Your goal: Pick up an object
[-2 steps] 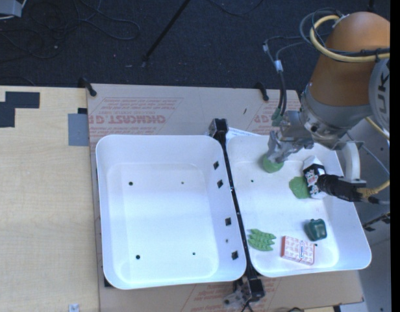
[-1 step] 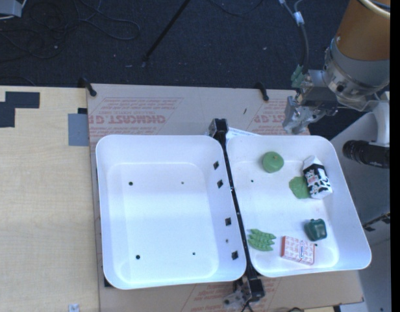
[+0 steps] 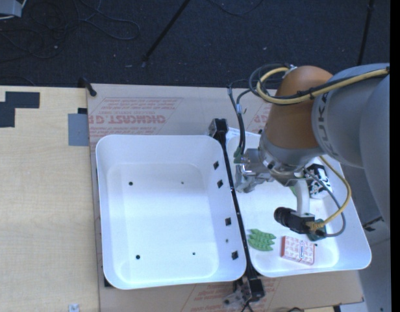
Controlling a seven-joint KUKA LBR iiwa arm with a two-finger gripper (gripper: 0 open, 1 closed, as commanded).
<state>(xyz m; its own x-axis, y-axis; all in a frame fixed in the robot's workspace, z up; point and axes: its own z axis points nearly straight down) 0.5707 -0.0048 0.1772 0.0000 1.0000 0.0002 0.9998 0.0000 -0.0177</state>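
Arm (image 3: 297,119) over right bin (image 3: 356,255), centre-right of frame; gripper (image 3: 252,174) state: can't tell. Green item (image 3: 261,240) and red packet (image 3: 298,249) lower down (likely pick targets), untouched.

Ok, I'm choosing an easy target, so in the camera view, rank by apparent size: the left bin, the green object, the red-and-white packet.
1. left bin, by far the largest.
2. and 3. red-and-white packet and green object look about alike; the packet seems slightly bigger, but I wouldn't rank them firmly.
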